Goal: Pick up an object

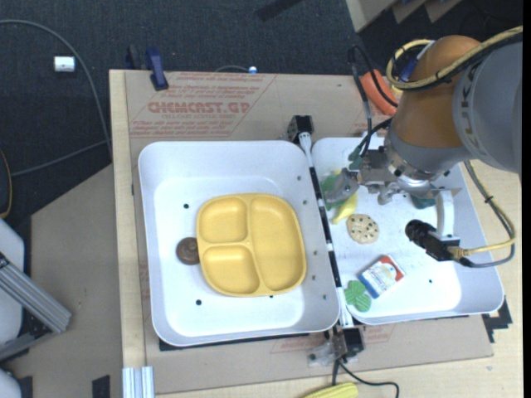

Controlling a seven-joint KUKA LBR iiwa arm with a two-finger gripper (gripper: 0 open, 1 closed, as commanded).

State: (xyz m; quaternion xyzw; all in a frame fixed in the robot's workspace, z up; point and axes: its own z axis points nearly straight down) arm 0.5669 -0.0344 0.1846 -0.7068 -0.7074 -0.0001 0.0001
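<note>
The arm (465,98) is cut off by the right edge and covers the right bin's (473,293) far end. The yellow tray (249,245) partly hides a brown disc (187,250).

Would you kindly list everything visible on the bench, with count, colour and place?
bins: two, white, side by side on the bench
divided plate: one, yellow, middle of left bin
round disc: one, brown, left of the plate, partly tucked under it
cookie: one, tan with dark spots, right bin
packet: one, red, white and blue, right bin front
green piece: one, right bin front-left corner
yellow-green item: one, right bin, beside the wrist
arm: one, grey with orange band, over right bin
</note>
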